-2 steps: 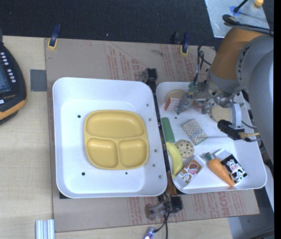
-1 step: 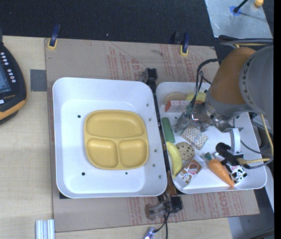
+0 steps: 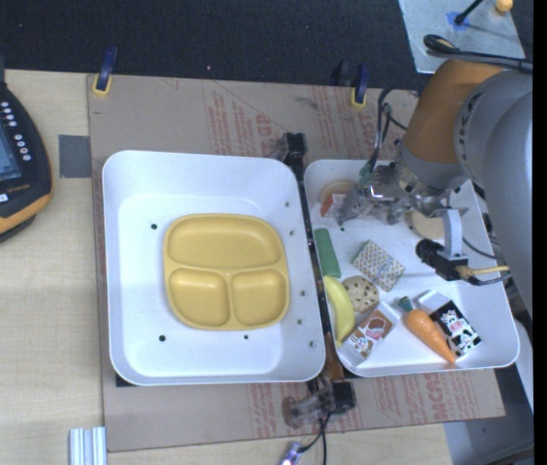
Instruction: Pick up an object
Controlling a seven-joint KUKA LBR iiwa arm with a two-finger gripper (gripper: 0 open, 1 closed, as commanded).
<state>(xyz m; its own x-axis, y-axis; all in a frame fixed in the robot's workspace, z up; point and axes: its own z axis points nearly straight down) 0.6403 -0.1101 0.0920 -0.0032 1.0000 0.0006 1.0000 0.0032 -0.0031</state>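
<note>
Grey arm (image 3: 486, 134) covers the right bin's (image 3: 491, 356) far corner; whether its hand (image 3: 355, 206) grips anything, I cannot tell.

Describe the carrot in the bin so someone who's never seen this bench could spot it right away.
Look at the right-hand white bin, the one crowded with small items. Go to its near edge, towards the right corner: the carrot lies there at a slant, next to a small black-and-white cow-print carton. It is the only orange, tapered thing there; the nearby banana is yellow and curved.
</note>
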